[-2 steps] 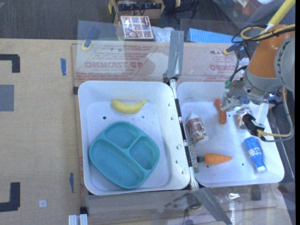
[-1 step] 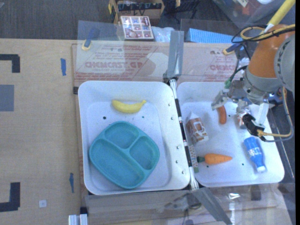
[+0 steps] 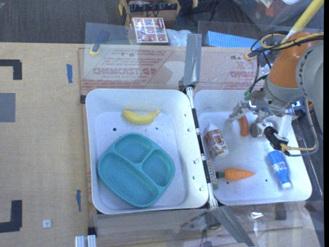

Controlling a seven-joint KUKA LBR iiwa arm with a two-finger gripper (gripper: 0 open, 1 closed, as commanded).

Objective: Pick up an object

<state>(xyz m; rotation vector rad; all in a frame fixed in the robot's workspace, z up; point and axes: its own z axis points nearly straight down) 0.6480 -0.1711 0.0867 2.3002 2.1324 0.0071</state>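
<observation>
In the right bin (image 3: 303,189), nearest the viewer, a carrot (image 3: 237,174) lies with its long axis running left to right, green stem end pointing left toward the divider and orange tip pointing right. Just right of it, near the bin's right wall, a blue bottle (image 3: 279,167) lies on its side, its long axis running near to far with a slight slant, white cap at the near end. Farther in, by the divider, a small brown carton (image 3: 216,142) stands tilted. Beyond that, the end effector (image 3: 250,121) hangs low over the far middle of the right bin, with a small orange, sausage-like object (image 3: 244,127) at its fingers; the object's long axis runs near to far, almost upright in the view. Whether the fingers actually clamp it cannot be told from here.

In the left bin (image 3: 95,102), a teal divided plate (image 3: 135,169) fills the near part, and a yellow banana (image 3: 140,116) lies beyond it, long axis left to right, ends curving toward the far side.
</observation>
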